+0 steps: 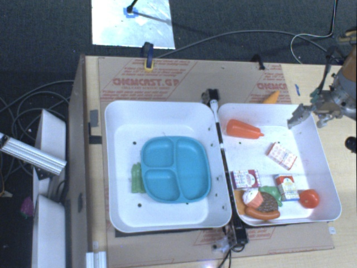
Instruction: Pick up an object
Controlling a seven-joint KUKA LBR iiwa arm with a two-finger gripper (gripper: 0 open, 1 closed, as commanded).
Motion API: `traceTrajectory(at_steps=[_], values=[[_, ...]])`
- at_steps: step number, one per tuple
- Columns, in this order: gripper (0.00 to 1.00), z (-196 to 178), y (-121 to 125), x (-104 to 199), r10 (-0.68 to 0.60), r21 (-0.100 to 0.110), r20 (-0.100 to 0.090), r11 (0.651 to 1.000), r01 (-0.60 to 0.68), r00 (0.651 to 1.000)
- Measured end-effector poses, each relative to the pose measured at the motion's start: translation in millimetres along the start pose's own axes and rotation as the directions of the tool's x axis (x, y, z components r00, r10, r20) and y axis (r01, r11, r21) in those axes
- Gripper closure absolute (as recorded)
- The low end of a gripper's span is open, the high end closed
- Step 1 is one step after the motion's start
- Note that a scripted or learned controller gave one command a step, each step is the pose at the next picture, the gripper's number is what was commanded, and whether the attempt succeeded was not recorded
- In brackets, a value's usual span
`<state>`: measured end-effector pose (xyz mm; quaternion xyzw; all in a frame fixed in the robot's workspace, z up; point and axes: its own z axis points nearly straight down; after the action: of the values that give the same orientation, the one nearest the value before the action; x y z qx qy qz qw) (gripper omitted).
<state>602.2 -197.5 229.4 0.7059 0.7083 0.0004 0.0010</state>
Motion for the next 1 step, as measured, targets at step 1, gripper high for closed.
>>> traceTrajectory(at_steps=[1], values=[[0.00, 35.4, 56.5, 51.8, -0.002, 0.000, -0.001, 1.000, 0.002, 1.000]])
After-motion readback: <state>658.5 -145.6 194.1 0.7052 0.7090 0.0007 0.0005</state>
